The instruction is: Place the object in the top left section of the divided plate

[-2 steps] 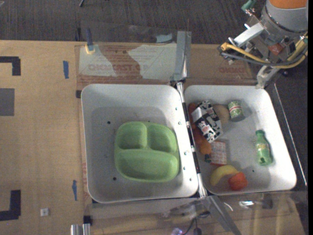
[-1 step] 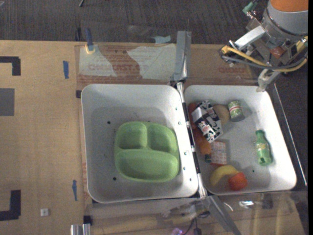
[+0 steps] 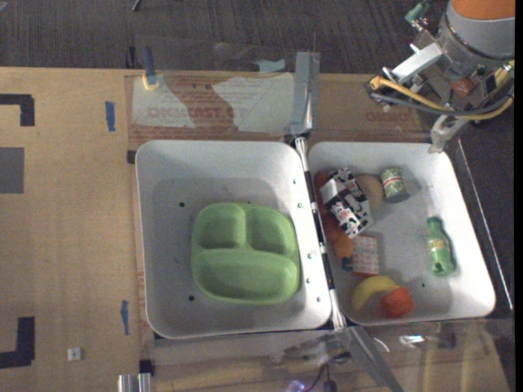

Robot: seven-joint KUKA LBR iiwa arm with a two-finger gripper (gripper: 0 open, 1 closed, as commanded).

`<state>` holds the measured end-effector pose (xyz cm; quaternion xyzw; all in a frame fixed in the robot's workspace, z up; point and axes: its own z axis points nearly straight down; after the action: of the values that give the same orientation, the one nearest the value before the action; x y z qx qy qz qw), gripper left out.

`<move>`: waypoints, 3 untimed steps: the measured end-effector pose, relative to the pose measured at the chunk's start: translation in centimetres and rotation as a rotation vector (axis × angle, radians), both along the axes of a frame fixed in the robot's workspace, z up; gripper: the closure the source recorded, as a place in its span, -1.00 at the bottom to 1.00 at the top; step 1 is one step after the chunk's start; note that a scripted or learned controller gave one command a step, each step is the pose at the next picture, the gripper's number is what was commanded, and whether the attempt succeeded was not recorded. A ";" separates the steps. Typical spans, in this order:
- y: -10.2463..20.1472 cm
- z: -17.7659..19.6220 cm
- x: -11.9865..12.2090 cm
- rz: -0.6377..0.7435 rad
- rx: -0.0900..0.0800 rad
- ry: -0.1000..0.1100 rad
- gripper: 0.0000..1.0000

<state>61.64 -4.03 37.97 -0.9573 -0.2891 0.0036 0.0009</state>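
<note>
A green divided plate (image 3: 243,254) lies in the left bin (image 3: 163,178), with two small sections at its far side and one wide section nearer the front. The top left section (image 3: 219,225) holds nothing. The loose objects lie in the right bin (image 3: 470,219): a black-and-white carton (image 3: 347,202), a small green can (image 3: 395,184), a green bottle (image 3: 439,246), a banana (image 3: 372,289), a red-orange fruit (image 3: 398,302) and a pink packet (image 3: 365,256). My gripper (image 3: 440,125) hangs over the right bin's far right rim, above and apart from all of them.
An orange item (image 3: 337,239) lies partly under the carton by the divider wall. A metal bar (image 3: 304,96) runs back from between the bins. A clear sheet (image 3: 212,100) is taped behind the left bin. Yellow cables (image 3: 409,92) loop off the wrist.
</note>
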 end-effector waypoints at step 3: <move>12.2 -4.2 -1.5 -0.231 -0.003 -0.003 -1.00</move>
<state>60.13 8.20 33.77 -0.9842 -0.1769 0.0026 -0.0004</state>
